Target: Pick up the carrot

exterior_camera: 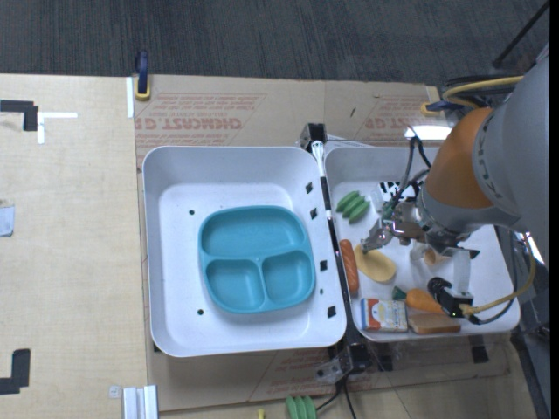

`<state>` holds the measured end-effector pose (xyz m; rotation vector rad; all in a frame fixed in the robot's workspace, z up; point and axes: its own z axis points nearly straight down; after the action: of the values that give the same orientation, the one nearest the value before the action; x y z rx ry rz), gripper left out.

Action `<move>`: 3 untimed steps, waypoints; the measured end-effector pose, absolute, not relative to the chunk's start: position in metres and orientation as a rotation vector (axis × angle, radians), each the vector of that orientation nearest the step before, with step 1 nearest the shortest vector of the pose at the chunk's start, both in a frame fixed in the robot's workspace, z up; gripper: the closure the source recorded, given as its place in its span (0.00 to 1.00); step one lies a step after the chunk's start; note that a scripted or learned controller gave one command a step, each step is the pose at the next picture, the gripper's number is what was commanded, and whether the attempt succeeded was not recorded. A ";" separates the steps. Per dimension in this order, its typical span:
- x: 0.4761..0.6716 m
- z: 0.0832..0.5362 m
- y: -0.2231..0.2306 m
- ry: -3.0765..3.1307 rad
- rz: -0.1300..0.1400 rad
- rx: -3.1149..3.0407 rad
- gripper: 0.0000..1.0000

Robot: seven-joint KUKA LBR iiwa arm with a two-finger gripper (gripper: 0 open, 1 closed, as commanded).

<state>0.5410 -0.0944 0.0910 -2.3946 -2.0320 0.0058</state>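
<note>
While the grey arm (515, 147) with its orange band (458, 168) reaches in from the right edge of the frame, its gripper (387, 232) hangs low over the middle of the right white bin (345, 177), just above a pale yellow, rounded food piece (381, 266). Metal fingers (381, 234) point toward the left of the frame, but the wrist and its cables crowd them, so whether they are spread or closed cannot be told; nothing shows between them.

The carrot (423, 300) lies in the lower right part of that bin, below and right of the gripper and apart from it. It appears as a short, stubby orange shape with a smooth rounded body, and a small dark green bit (399, 293) sits at its left end. A black cable fitting (444, 291) crosses just in front of its right side and hides part of it. It touches or nearly touches a tan, bread-like block (432, 323) below it, and a small printed carton (385, 315) with red and white on its face lies just to the lower left.

Along the bin's left wall rests a long reddish-orange sausage (349, 267), lengthwise up and down the frame. Above it, near the bin's upper left, lies a green ridged vegetable (353, 205).

The left white bin (166, 234) holds a turquoise divided plate (257, 257) with three compartments, sitting at its centre. Both bins stand on brown cardboard (227, 116) over a light wooden bench (65, 260).
</note>
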 end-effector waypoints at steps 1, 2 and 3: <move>0.477 0.091 -0.121 -2.173 0.003 -2.265 0.00; 0.478 0.091 -0.093 -2.138 0.003 -2.298 0.00; 0.553 0.091 -0.093 -1.880 0.006 -2.516 0.00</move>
<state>0.5535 -0.0930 0.0909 -2.5157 -1.8804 0.0063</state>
